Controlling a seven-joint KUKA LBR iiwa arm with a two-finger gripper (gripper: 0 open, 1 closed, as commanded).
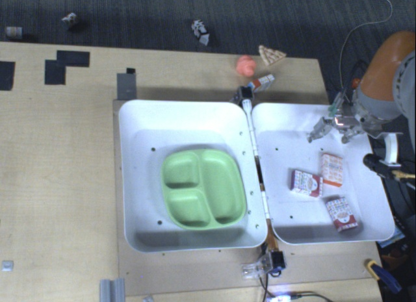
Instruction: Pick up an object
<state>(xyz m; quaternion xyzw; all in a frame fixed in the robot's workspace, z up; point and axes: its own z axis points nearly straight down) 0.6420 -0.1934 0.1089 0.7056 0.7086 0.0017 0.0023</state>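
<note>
Gripper (333, 130) hangs spread wide and empty over the right bin (286, 229); three small packets, the nearest (331, 168) just below it, lie untouched; the pickup remains undone.

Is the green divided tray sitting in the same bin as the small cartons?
No, the green tray lies in the left bin; the cartons lie in the right bin.

A robotics lab is showing here: a plywood bench (58, 184) is carrying two white bins (188, 125) clamped side by side, with black tape marks (65, 65) sitting near its far edge, cables (374, 8) trailing over dark carpet (130, 2), and a grey-and-orange arm (390, 80) reaching in.
</note>
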